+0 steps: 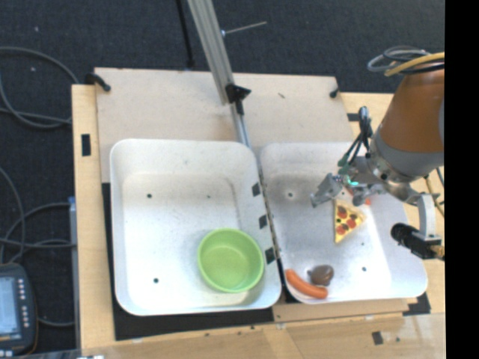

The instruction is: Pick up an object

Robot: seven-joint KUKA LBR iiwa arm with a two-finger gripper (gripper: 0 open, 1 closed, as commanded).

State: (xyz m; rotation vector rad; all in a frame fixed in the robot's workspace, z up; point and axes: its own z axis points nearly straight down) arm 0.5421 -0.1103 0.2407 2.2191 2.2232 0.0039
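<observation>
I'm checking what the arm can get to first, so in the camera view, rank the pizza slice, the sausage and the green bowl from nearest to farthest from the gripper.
From the gripper in the right bin:
1. Pizza slice, just below the gripper, right bin.
2. Sausage, at the right bin's near edge.
3. Green bowl, in the left bin.

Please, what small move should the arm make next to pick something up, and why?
Probably lower straight down a little. The two-finger gripper hangs in the right white bin, just above the top of the triangular toy pizza slice, which lies flat.
</observation>
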